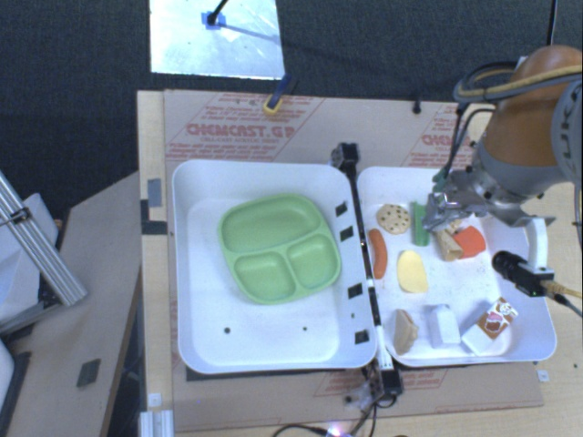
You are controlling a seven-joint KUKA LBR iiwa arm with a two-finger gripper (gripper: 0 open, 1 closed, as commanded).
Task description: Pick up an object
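Reaching in from the right: grey arm (533,144) with its orange band uppermost, wrist bent down over the far part of the right bin (547,340), gripper (441,209) low above a cluster of small things. Cannot tell how the jaws stand, blurred and crowded by what lies beneath. Directly under and beside the gripper: a green stick-shaped piece (419,225) lying near-to-far, a tan block (450,243) touching an orange-red piece (470,241) on its right. Just left of these, a round speckled cookie (393,218). Nearer and along the left wall of that bin, an orange carrot-like piece (378,252), and beside it a pale yellow oval (412,270). At the near edge, a brownish wedge (404,330), a white block (444,324), and a small printed carton (493,321) toward the right corner. Black cylindrical fitting (519,272) hanging over the right side of the bin, close to the arm. In the left bin (196,335), a green divided tray (280,248) with three compartments, lying well apart from the gripper. Between the bins, a black-clipped divider (360,244). On the far side, beyond the bench, a shiny metal sheet (217,25).
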